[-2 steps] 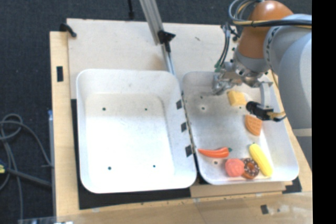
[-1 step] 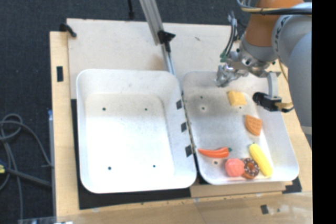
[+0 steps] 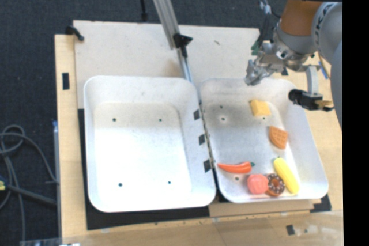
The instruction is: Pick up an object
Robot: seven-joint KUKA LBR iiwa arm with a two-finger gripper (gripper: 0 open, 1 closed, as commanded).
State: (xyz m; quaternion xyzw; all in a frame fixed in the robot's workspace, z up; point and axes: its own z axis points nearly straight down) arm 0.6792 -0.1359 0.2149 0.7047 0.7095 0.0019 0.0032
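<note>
We are seeing the pincer (image 3: pixel 253 77) hanging over the far rim of the right bin (image 3: pixel 304 124), too small and blurred for us to tell how it is set, with nothing visibly in it and the grey arm (image 3: pixel 305 14) with its orange band reaching in from the right. Around it the pale bench (image 3: pixel 127 49) is standing on dark carpet, a metal post (image 3: pixel 164 3) slanting up from between the bins. The right bin is holding a yellow block (image 3: pixel 260 108), an orange wedge (image 3: pixel 278 137), a red pepper (image 3: pixel 234 167), a pink ball (image 3: pixel 258 184), a yellow corn-like piece (image 3: pixel 286 174) and a dark, hard-to-read item (image 3: pixel 275 185), while the left bin (image 3: pixel 92 124) is lying beside it.
</note>
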